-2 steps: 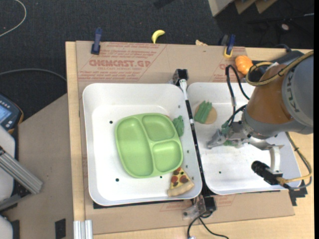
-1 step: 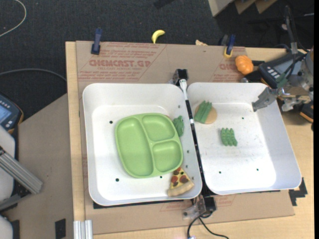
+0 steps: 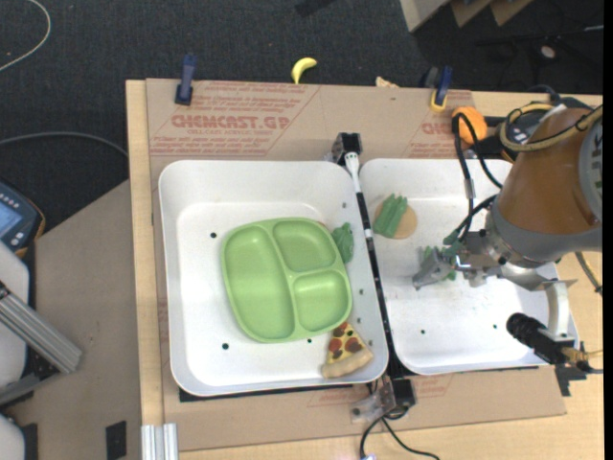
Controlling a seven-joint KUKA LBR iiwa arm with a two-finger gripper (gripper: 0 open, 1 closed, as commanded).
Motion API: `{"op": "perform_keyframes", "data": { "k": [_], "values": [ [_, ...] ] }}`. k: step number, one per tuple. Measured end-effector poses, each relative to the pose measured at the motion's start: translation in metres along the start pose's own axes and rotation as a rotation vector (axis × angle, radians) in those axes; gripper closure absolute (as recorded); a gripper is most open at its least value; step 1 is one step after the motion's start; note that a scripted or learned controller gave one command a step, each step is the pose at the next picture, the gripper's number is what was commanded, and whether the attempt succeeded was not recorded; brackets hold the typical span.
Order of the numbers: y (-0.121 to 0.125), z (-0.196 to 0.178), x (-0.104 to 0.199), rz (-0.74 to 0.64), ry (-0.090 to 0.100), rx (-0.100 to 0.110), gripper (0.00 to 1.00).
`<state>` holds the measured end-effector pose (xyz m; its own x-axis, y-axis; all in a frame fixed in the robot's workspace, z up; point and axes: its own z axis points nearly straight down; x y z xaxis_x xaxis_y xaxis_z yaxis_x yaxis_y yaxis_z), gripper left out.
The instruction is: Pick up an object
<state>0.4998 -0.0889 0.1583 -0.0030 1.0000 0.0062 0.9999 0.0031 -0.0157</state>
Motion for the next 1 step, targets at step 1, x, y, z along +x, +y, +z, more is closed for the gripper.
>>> {"op": "perform_keyframes", "data": {
  "k": [1],
  "values": [
    [0.0208, -0.1417, -0.0751, 0.008, -0.015, -0.034, 0.0]
  ]
}}
